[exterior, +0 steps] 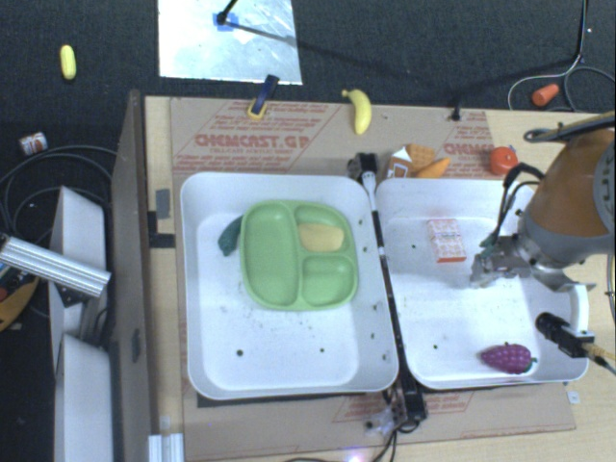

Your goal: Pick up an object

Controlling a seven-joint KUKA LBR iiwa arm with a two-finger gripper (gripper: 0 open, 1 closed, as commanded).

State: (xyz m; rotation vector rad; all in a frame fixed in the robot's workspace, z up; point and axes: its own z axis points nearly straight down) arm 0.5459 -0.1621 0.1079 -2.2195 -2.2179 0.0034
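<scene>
Dark carpeted floor around a cardboard-topped worktop (289, 142), two shallow white bins side by side on it

Left bin (207, 258): green sectioned plate (289, 268) near the middle, a pale yellow piece (322, 236) lying in its upper right compartment, something dark green (229, 235) just beside its left rim

Right bin (433, 354): small white card with red print (446, 240) toward the top, purple grape bunch (507, 358) near the lower right corner, well apart from the card

Grey arm with orange band (568, 195) reaching in from the right, gripper (489, 269) low over the right bin, between card and grapes, touching neither as far as can be judged; jaws too small and blurred to tell how far open, nothing visibly between them

Beyond the bins on the cardboard: yellow banana (359, 111), orange carrot-like piece (431, 167), round orange-red item (501, 160)

Likeliest target, judged by nearness: the grape bunch. Probably a light plastic toy, stiff but knobbly, apt to roll or squirt out of a pinch across the lumps. Best taken across its narrow middle, jaws straddling the short width, closing squarely from above. Card likely too flat against the bin floor to pinch, a poor choice
</scene>
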